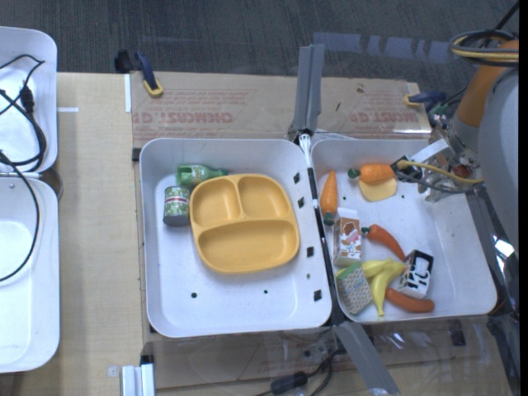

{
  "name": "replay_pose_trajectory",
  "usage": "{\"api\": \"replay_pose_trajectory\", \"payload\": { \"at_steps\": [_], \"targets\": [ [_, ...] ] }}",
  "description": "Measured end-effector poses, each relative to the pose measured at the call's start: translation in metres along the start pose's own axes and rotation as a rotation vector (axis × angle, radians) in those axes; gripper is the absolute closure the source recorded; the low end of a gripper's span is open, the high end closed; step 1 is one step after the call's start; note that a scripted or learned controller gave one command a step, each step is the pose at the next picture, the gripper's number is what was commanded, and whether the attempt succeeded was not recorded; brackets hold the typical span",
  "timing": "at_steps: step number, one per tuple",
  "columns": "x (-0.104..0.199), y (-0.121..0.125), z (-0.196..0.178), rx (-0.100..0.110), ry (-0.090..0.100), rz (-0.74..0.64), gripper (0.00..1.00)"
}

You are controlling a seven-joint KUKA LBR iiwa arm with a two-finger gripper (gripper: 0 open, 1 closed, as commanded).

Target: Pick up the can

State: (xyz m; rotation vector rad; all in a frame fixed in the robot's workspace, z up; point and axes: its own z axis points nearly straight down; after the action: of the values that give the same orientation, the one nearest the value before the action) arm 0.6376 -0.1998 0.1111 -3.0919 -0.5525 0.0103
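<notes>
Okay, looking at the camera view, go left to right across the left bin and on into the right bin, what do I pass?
Can → yellow divided plate → upright carrot → juice carton → bananas → black and white box.

Vantage: one fixed camera above the bench point(91, 221), looking down at a slant.
Facing: toward the far edge, where dark floor runs along the frame's top.
Framing: the left bin point(165, 304) and right bin point(462, 299) sit side by side at centre, both whole.
Distance: fairly near; labels on small items are perhaps too blurred to read.
Right edge: the arm point(495, 122) enters there, cropped by the frame.
</notes>
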Motion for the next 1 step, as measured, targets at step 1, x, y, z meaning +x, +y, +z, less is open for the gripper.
{"api": "replay_pose_trajectory", "payload": {
  "at_steps": [1],
  "targets": [
    [-0.0016,-0.0047,-0.1555,-0.002,0.004,0.058,1.00]
  ]
}}
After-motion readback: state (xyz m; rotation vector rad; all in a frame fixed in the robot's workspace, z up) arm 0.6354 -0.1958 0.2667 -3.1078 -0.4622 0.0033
